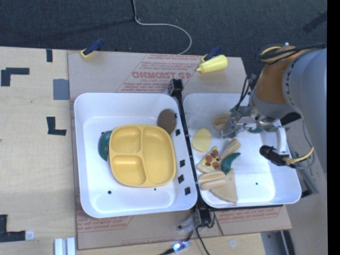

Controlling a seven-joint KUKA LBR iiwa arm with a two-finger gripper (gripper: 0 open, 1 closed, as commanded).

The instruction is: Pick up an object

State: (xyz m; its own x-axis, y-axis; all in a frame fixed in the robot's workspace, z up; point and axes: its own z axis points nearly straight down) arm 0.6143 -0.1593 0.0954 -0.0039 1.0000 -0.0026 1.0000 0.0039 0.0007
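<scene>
Gripper [234, 127] hovers just right of the yellow disc [202, 139] (pincer state unclear); best to descend squarely over one piece.

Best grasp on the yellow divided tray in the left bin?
Probably the yellow divided tray by its right rim, from above: it lies flat, too wide to span, and that edge is nearest the arm. A green item is tucked under its left edge.
</scene>
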